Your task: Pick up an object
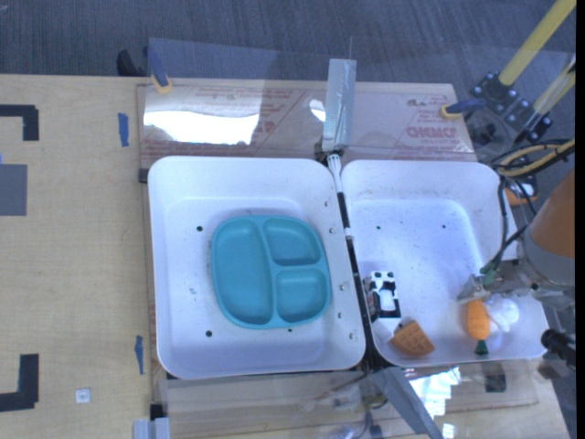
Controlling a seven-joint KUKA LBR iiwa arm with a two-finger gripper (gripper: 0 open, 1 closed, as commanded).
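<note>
We take the right bin [416, 199] as our landmark; it is a shallow white tray whose floor shows scattered dark specks. Touching its left wall stands the left bin [183, 208], and on that bin's floor lies a teal divided plate [270, 270] with one large compartment and two smaller ones. Inside the right bin, against its left wall and toward the near edge, we see a small black-and-white object [384, 295]. Just beside it, closer to the bin's near edge, lies an orange wedge-shaped piece [412, 338]. Toward the bin's right wall, also near the front edge, we find an orange carrot-like object [477, 320] with a green tip, and touching its right side a pale white rounded object [504, 315]. The gripper [494, 282] sits at the bin's right wall, just above the carrot-like object, with the grey arm [553, 236] and its orange band extending off past the bin's right side. We cannot tell the gripper's opening from this view, and we cannot tell whether it touches either object. Behind the bin's far wall lies a clear panel [402, 122] bearing red lettering.
</note>
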